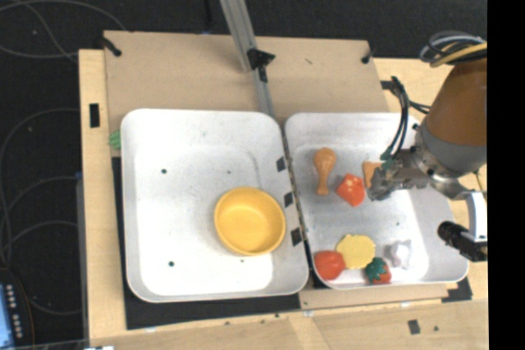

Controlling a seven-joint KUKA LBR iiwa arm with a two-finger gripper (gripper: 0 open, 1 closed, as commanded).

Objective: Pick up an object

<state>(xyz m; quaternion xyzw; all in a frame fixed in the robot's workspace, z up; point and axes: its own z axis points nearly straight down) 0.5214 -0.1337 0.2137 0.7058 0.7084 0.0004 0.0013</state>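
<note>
In the right bin [344,131] lie several small toys: a tan drumstick-shaped piece [325,169], a red-orange piece [351,190], a red tomato-like piece [330,264], a yellow flat piece [356,250], a red and green piece [378,271] and a small pale piece [399,252]. My gripper [382,183] hangs low over the right bin, just right of the red-orange piece. A small orange item [371,170] sits at the gripper's left side. In the left bin [164,152] stands a yellow bowl [248,220].
A slanted metal pole [234,0] rises behind the bins, over the brown board [189,70]. The arm's orange band [461,98] and grey wrist fill the right side. Cables lie on the dark floor at left.
</note>
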